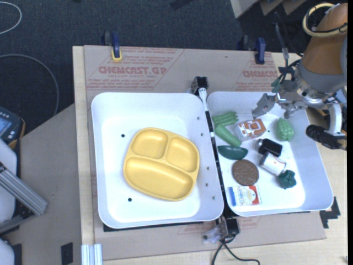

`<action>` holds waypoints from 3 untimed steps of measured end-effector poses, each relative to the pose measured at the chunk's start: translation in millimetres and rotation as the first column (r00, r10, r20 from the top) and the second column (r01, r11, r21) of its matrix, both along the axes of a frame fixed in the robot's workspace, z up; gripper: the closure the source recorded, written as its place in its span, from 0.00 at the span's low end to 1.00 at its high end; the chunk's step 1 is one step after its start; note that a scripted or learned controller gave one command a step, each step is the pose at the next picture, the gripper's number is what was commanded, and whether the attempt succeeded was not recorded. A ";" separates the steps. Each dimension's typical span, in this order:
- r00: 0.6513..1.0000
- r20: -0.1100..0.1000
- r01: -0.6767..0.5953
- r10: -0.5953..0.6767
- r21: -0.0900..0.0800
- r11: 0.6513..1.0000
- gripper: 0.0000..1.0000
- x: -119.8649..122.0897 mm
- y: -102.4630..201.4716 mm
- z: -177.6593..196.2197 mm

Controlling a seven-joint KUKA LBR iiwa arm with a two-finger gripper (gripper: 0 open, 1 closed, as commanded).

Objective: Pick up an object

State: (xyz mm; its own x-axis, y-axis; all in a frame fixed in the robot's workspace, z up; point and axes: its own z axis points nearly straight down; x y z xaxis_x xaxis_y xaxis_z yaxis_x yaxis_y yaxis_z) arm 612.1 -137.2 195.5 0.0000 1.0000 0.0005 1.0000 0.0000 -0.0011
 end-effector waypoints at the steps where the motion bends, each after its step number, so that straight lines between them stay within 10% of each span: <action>1: 1.000 -0.007 0.006 -0.006 0.000 1.000 0.00 -65.4 -32.9 -115.7; 2: 1.000 -0.007 -0.001 0.001 0.004 1.000 0.00 -136.9 31.2 -111.3; 3: 1.000 0.005 0.005 -0.005 -0.006 1.000 0.00 -108.2 -41.4 -110.4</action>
